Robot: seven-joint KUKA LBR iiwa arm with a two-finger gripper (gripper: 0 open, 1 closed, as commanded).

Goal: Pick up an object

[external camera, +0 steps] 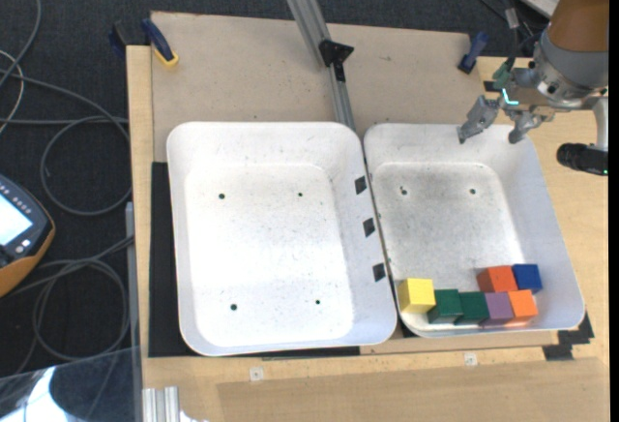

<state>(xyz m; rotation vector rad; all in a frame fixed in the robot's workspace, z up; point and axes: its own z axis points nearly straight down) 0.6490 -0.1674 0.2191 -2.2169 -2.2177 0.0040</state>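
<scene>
The robot arm [578, 18] is reaching in from the right side, and its gripper [499, 122] is hanging over the far edge of the right bin [440, 188]. The two fingers [475, 123] are standing apart, so the gripper is open, and nothing is sitting between them. All the blocks are lying in the near corner of the right bin, well apart from the gripper. A yellow block [418, 293] is sitting at the left end of the bunch. Just beside it, a green block [446, 304] is touching a darker green block [473, 306]. Next to those, a purple block [499, 307] is resting against an orange block [522, 304]. Behind them, a red block [501, 279] is sitting beside a blue block [527, 276]. The blocks are crowding close together along the near wall of the bin. The left bin [261, 236] is lying next to the right bin, and the two are touching along their sides. Both bins are resting on a brown bench [251, 52]. A grey metal bar [305, 9] is slanting down from the top toward the gap between the bins. Two blue clamps [160, 41] are gripping the far edge of the bench, one on each side.
</scene>
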